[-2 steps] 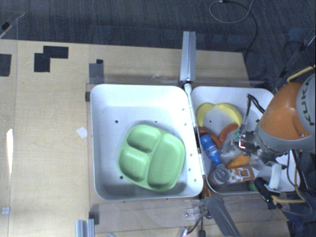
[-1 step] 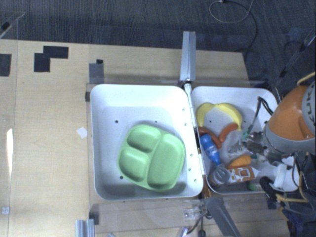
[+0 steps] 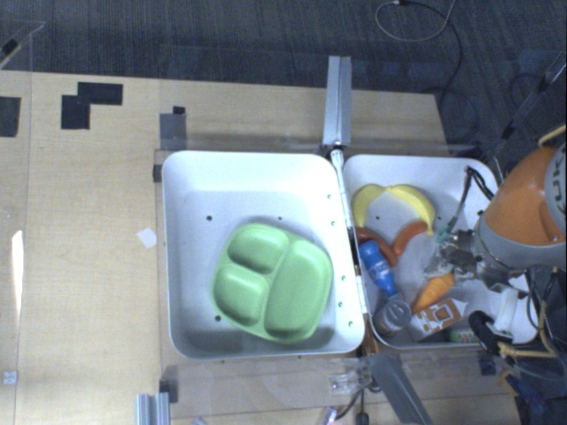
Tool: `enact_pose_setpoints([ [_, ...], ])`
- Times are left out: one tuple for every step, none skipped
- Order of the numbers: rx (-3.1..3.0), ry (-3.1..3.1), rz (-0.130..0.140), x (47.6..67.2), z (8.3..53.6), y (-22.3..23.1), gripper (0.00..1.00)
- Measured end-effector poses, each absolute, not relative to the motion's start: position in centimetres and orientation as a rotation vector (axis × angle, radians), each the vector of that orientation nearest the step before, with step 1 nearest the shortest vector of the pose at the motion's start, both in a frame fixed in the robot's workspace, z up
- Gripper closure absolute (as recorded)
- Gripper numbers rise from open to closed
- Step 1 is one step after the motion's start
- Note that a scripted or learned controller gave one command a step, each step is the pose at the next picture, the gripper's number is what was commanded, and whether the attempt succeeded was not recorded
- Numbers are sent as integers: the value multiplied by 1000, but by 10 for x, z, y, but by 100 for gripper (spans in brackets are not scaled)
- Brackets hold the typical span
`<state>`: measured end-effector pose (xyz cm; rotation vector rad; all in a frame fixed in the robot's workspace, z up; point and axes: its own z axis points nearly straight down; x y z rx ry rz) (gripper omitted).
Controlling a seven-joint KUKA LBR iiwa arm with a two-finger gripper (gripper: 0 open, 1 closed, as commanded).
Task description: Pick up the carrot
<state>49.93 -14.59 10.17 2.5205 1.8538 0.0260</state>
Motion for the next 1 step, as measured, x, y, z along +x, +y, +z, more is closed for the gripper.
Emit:
enact_pose_setpoints([
  [2458, 1952, 5, 495, 176, -84, 100],
])
